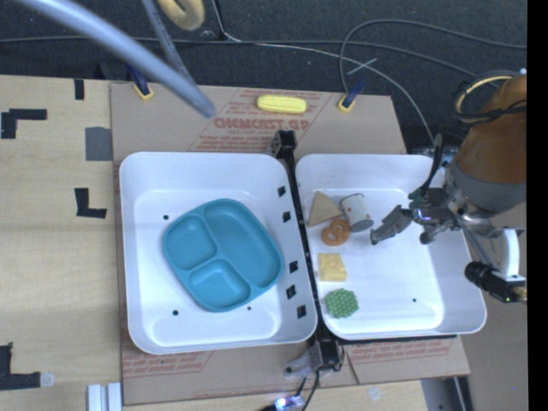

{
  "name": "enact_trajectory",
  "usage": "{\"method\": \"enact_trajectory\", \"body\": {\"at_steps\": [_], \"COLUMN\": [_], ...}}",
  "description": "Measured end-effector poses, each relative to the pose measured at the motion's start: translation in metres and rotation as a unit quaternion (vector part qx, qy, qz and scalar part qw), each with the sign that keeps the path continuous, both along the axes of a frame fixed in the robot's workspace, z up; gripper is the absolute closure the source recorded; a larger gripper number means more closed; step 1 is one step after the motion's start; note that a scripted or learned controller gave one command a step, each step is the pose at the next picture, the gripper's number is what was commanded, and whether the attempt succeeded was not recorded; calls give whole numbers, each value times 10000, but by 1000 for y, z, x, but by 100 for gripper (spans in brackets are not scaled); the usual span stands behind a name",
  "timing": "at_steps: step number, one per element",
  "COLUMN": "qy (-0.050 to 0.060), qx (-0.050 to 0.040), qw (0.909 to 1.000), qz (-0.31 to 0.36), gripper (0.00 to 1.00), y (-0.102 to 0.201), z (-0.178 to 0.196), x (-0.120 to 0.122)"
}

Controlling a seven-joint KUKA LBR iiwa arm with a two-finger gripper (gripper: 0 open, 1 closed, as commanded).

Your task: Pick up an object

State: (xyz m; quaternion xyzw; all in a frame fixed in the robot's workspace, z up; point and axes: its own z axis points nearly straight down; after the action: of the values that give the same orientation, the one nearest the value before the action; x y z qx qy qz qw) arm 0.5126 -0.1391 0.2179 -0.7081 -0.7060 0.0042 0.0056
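- A wooden bench (51, 255) under a cardboard sheet (248, 122) bearing one yellow corn cob (281, 104).
- Two white bins: the left bin (141, 315) holds one blue divided plate (222, 253).
- The right bin (445, 311) holds five items along its left side: tan wedge (321, 205), grey cup (355, 213), pretzel (334, 232), yellow cube (332, 266), green ball (341, 302).
- The claw (409, 223) hangs spread over the right bin's floor, pinching nothing, right of the cup.

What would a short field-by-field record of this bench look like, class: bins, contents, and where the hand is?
left bin: blue divided plate
right bin: tan wedge, grey piece, brown ring, yellow block, green cluster
hand: over the right bin, right of the grey piece
outside the bins: yellow corn-like item on cardboard
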Motion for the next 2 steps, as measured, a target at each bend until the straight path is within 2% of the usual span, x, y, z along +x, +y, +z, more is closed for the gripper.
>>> {"method": "enact_trajectory", "body": {"at_steps": [1, 2], "qy": [-61, -45], "qx": [-11, -8], "qw": [10000, 10000], "qz": [19, 19], "gripper": [0, 0], "y": [0, 6], "z": [6, -38], "x": [3, 2]}}
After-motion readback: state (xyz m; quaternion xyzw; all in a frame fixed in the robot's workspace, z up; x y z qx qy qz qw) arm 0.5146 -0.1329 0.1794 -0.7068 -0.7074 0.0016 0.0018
